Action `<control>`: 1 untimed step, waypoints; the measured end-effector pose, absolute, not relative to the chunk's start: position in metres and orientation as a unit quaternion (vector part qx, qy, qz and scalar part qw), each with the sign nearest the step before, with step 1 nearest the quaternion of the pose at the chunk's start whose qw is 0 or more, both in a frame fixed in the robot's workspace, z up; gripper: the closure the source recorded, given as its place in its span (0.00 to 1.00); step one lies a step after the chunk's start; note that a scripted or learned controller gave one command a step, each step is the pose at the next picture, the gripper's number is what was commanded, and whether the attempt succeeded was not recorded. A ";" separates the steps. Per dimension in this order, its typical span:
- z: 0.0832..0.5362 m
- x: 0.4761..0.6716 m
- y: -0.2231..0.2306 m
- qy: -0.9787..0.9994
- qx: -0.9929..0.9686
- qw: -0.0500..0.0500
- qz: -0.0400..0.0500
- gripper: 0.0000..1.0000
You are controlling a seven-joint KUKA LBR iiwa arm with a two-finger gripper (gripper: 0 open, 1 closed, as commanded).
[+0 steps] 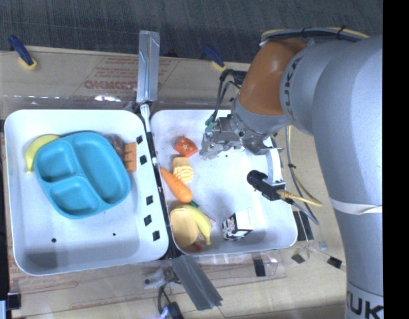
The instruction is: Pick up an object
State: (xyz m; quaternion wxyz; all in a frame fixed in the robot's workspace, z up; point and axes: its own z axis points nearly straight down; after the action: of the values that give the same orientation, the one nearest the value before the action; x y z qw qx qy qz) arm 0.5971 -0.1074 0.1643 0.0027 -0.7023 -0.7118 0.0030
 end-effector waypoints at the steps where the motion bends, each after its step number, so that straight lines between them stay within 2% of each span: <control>1: 0.164 0.597 -0.107 -0.712 -0.702 0.003 0.003 0.00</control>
State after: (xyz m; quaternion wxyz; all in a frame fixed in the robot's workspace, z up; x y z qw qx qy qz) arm 0.5971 -0.1074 0.1641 0.0027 -0.7023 -0.7119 0.0031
